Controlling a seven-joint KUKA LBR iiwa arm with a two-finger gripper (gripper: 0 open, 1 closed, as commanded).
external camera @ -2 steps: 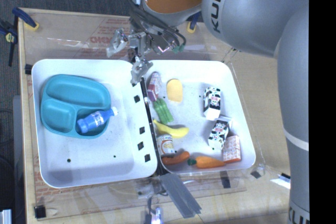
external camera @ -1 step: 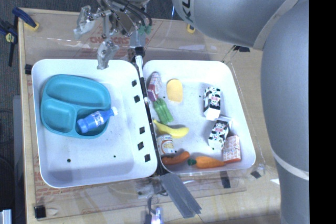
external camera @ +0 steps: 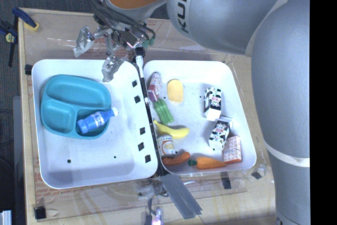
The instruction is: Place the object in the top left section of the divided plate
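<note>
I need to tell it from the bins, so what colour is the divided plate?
Turquoise blue: the divided plate shows best in the camera view, in the left white bin.

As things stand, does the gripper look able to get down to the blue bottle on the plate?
Probably yes. The blue bottle lies uncovered in the blue divided plate, nothing over it, and the gripper hangs above the left bin's far edge.

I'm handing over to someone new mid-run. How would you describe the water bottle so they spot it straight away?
Start at the left white bin, which holds a blue divided plate. In the plate's lower right section lies the water bottle, on its side, its white cap toward the bin divider. It is the plate's one item, clear blue, while the food toys lie in the right bin.
</note>
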